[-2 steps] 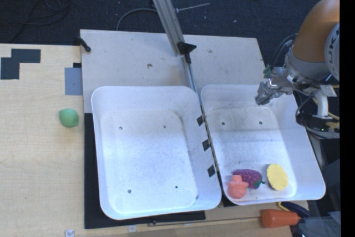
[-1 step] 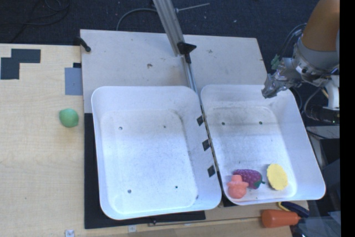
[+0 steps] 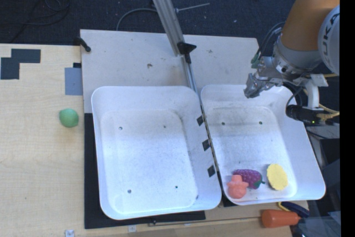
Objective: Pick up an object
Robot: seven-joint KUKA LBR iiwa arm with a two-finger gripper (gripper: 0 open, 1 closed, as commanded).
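Nearest the camera, an orange toy [image 3: 280, 217] lies on the bench just outside the front edge of the right bin [image 3: 302, 144]. Inside that bin, in its front corner, three small things sit close together: a pink piece [image 3: 237, 187] touching a purple cluster [image 3: 248, 177], and a yellow piece [image 3: 277, 176] just beside them to the right. None of them is lifted. The left bin [image 3: 100, 136] lies alongside, the two meeting at a rail with black clips. A green ball [image 3: 69, 117] rests on the wooden surface well to the left. The gripper [image 3: 256, 87] hangs over the far rim of the right bin, well apart from the three pieces; whether it is open or closed I cannot tell.
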